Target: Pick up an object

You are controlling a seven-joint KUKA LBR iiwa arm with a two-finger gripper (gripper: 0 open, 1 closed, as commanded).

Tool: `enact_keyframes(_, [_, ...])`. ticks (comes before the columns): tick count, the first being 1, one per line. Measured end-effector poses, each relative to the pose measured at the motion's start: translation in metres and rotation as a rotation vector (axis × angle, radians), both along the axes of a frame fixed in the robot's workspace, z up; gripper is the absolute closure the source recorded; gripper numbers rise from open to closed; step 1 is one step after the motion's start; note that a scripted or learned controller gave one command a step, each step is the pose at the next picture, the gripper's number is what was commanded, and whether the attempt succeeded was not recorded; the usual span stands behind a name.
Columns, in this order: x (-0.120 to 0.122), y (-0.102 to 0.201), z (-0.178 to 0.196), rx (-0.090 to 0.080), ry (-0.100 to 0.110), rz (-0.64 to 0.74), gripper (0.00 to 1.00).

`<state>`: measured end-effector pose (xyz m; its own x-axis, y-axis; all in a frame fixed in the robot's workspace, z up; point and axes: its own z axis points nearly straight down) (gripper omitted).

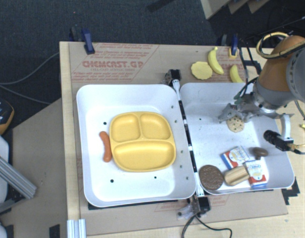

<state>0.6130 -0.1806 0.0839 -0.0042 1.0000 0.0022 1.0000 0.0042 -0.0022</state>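
The gripper (235,114) hangs low in the right bin (204,95), its two fingers spread open with nothing between them. A round cookie (235,124) lies directly below the fingertips, at 6 o'clock, touching or nearly so. It has no long axis; any closing direction likely suits. Other items cluster at 5 o'clock, well apart.

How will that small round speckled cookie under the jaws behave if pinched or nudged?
The small round speckled cookie looks flat and thin, so it probably slides on the smooth floor of the right white bin rather than rolling. It sits low, giving the gripper little edge to pinch. It is likely light and stiff.
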Motion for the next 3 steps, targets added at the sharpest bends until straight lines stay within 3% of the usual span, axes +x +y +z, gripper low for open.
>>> enact_keyframes(1, [-0.061, -0.041, 0.001, 0.009, 0.000, -0.005, 0.00])
enact_keyframes(2, [0.047, -0.011, 0.002, -0.004, -0.013, 0.004, 0.00])
enact_keyframes(3, [-0.014, -0.038, 0.002, 0.006, 0.000, -0.005, 0.00])
